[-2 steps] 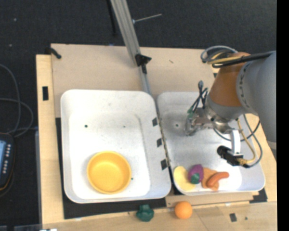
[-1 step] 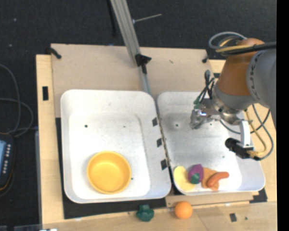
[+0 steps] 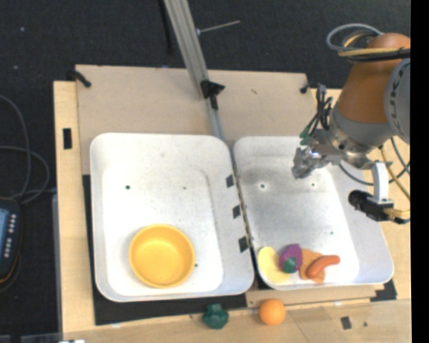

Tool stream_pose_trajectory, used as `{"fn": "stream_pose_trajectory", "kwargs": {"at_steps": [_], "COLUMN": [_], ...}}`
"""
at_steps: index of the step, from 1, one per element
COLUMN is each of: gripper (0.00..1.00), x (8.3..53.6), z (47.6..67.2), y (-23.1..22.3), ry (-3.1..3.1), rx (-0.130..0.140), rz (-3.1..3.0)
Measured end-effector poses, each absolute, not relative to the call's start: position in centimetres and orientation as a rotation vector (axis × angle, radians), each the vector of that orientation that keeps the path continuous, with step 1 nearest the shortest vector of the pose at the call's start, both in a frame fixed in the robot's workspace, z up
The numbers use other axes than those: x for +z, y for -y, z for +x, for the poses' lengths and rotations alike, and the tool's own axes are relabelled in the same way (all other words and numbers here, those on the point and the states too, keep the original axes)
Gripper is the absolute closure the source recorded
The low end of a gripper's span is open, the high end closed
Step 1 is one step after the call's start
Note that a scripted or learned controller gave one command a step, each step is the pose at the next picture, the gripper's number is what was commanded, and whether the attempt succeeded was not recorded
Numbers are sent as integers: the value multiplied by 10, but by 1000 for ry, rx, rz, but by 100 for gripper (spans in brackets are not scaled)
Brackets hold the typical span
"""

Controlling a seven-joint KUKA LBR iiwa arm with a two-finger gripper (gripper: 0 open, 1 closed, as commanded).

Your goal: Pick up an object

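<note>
Step in hand, as judged: approach, before any grasp. The gripper (image 3: 304, 164) hangs over the far part of the right bin (image 3: 357, 213), above bare bin floor, with nothing between or beneath it. Whether it is released or clenched cannot be told from this view.

Starting from the gripper and working outward: the nearest candidates lie together in that bin's near corner, toward the camera from the gripper and well apart from it. They are a purple object (image 3: 291, 254) with a green piece at its base, a pale yellow object (image 3: 267, 261) touching its left side, and an orange-red sausage-shaped object (image 3: 322, 264) just beside it on the right.

Farther off, outside the bin on the bench edge, sit an orange ball (image 3: 272, 311) and a dark green object (image 3: 215, 316). Farthest, in the left bin (image 3: 157, 170), stands a yellow bowl (image 3: 161, 255).

Next move, as judged: travel toward the near corner, centre over one item, then descend. The cluster is tight against the bin wall, so a clean single grasp looks difficult.
</note>
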State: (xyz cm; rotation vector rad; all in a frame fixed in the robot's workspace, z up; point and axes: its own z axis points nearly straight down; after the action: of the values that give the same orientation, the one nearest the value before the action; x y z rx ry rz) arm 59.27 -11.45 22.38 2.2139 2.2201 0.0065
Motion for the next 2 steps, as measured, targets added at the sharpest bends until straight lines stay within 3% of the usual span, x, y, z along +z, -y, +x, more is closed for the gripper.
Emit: {"fn": "stream_pose_trajectory", "kwargs": {"at_steps": [2], "gripper": [100], "x": [220], "z": [589], "y": [2], "ry": [-2224], "rx": [1], "rz": [2219]}}
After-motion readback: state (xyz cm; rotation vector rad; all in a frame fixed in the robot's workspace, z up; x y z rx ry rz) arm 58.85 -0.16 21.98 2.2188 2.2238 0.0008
